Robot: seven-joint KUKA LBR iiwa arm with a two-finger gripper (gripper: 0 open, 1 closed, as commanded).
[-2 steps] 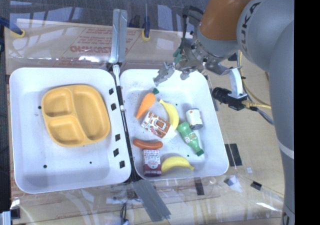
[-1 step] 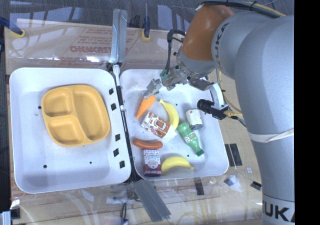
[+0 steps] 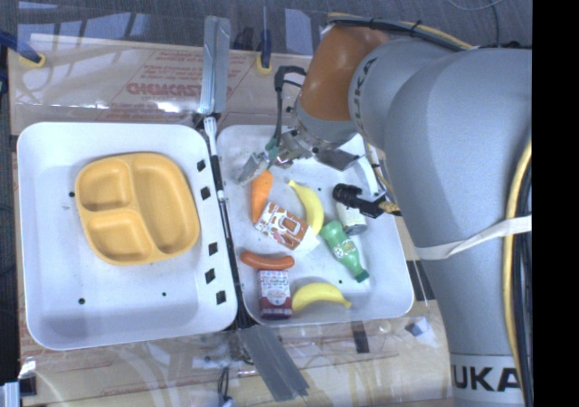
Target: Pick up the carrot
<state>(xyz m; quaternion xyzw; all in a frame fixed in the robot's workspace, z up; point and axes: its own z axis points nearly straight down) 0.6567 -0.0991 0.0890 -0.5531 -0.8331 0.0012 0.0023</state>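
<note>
The carrot (image 3: 261,194) is a short orange piece lying on end in the upper left part of the right bin (image 3: 396,292), beside a banana (image 3: 310,205). My gripper (image 3: 263,159) hangs just above the carrot's far end. Its metal fingers (image 3: 248,168) stand apart and slanted, with nothing between them. The carrot rests on the bin floor, apart from the fingers.
The right bin also holds a printed snack packet (image 3: 282,226), a green bottle (image 3: 345,250), a sausage (image 3: 267,260), a second banana (image 3: 319,295) and a brown packet (image 3: 275,293). A yellow divided plate (image 3: 136,206) lies in the left bin (image 3: 45,306). The arm covers the right side.
</note>
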